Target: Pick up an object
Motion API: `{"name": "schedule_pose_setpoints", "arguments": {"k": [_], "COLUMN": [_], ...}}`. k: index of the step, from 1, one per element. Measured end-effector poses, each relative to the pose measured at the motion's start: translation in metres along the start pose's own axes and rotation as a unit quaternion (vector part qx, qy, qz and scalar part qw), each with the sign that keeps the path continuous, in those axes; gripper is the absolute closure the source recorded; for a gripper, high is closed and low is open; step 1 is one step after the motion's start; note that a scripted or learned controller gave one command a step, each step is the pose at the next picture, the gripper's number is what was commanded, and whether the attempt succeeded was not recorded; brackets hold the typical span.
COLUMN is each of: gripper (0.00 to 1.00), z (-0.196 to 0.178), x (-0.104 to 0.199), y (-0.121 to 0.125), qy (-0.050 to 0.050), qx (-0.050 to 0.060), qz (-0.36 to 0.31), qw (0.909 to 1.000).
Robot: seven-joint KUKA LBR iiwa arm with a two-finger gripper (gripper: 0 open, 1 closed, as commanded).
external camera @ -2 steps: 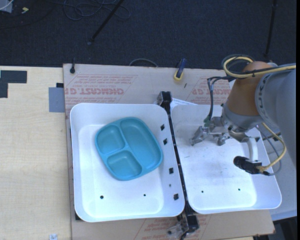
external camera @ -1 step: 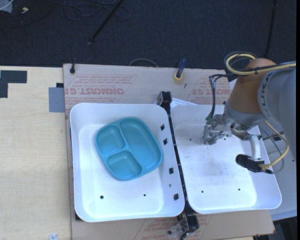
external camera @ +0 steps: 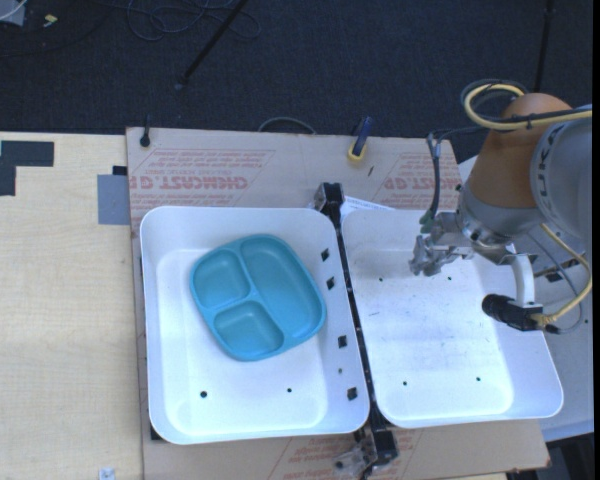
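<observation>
you're looking down at a slant on a counter w/ two shallow white bins side by side. the left bin holds one thing: a teal plate w/ three compartments, one long section along its left side, one at upper right, one at the bottom. it lies flat, tilted a bit off square, in the upper-middle of that bin, touching no wall. the right bin has a bare white floor w/ a few dark specks and faint scuffs.

your arm comes in from the right, grey w/ an orange band above the wrist and cables looping round it. the end effector hangs over the upper part of the right bin, near its back wall, well apart from the plate and across the divider from it. nothing sits between its fingers; whether they're spread or closed, can't tell, too small and dark.

both bins rest on a brown cardboard sheet w/ red print. a blue and yellow clamp grips the sheet's far edge. behind the counter is dark carpet w/ loose cables.
</observation>
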State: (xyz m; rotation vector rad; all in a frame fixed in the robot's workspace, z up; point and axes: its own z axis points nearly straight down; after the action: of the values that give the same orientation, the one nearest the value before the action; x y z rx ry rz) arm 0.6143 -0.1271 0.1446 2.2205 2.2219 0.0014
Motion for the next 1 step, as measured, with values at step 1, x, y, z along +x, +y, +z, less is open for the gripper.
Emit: {"name": "schedule_pose_setpoints", "arguments": {"k": [1], "gripper": [1.0], "z": [-0.0537], "x": [0.0087], "y": [-0.0032], "qy": [0.0], "qx": [-0.001], "qz": [0.0], "qw": [1.0]}}
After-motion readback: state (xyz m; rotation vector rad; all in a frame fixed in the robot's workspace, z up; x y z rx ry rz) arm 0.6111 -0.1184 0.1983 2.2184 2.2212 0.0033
